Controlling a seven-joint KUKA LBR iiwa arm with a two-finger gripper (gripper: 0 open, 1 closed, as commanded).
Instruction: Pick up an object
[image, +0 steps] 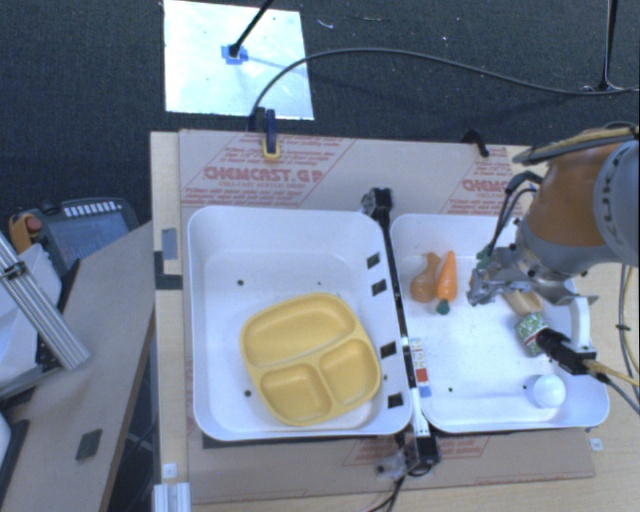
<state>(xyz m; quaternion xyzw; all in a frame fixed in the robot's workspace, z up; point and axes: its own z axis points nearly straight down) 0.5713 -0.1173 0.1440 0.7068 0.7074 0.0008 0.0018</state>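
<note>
- Carrot: lying on the floor of the right bin, toward that bin's ten o'clock corner, orange body with a dark green cap at the lower end.
- Long axis running close to twelve-to-six on the clock face, tilted slightly toward one o'clock at the top; green cap pointing to six.
- Touching or pressed against a tan pear-shaped piece on its nine o'clock side; contact line not resolvable.
- Gripper: positioned at three o'clock from the carrot, near but apart, low over the bin floor under the orange-banded wrist.
- Nothing visible between the tips; opening width cannot be told, metalwork too small and shadowed to separate the two tips.
- Bearing from gripper to carrot: nine o'clock, a short sideways travel. Judged the nearest candidate for the pick.
- Judged requirement: closing direction across the carrot's narrow width, i.e. along the nine-to-three line, since the long axis stands roughly square to the approach.
- Judged risk: tan piece alongside leaves little room for a finger on the carrot's nine o'clock flank; possible double contact or a push instead of a grasp.
- Other items in the right bin: green-labelled small object at five o'clock from the gripper, beside a pale brown piece; white ball near the bin's five o'clock corner.
- Left bin: holding a yellow divided tray; well apart from the gripper, beyond the centre divider.
</note>
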